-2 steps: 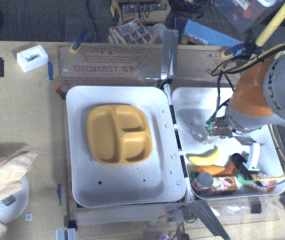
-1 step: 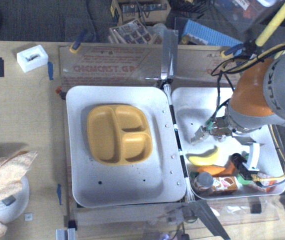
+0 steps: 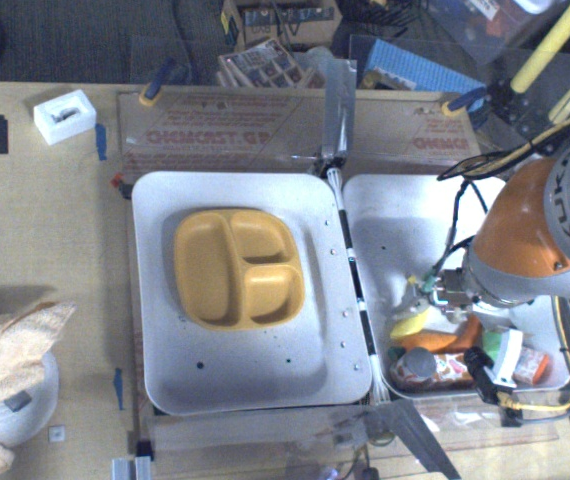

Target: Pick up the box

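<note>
The left bin (image 3: 155, 298) is occupied by a yellow divided tray (image 3: 237, 267). In the right bin (image 3: 385, 218), a box (image 3: 448, 368), a banana (image 3: 412, 324) and other small items are heaped at the near edge. The gripper (image 3: 452, 303) is poised over that heap; its state cannot be told.

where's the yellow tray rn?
The yellow tray lies in the left bin, near its centre, away from the cluttered right bin.
</note>
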`<state>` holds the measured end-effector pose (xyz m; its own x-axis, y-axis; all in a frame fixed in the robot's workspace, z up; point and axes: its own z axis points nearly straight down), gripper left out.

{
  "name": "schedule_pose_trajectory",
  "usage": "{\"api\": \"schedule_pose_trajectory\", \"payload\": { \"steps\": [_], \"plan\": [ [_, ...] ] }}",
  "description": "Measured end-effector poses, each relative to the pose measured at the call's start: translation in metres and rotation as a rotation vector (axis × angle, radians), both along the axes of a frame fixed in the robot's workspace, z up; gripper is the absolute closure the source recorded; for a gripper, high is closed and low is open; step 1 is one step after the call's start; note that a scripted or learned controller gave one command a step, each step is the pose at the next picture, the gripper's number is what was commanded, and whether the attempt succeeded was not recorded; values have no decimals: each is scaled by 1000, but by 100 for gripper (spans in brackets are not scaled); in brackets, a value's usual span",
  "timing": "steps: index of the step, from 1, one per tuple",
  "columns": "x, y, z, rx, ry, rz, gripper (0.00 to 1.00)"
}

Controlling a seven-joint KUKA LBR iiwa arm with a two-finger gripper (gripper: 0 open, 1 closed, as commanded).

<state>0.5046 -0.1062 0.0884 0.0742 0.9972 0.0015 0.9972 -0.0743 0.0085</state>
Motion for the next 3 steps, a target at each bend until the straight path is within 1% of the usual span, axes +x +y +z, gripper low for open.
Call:
{"api": "schedule_pose_trajectory", "payload": {
  "steps": [1,2,3],
  "plan": [
    [84,-2,8,-2,7,45,0],
    [159,5,-2,-3,6,95,0],
    [163,13,-2,-4,4,106,0]
  ]
}}
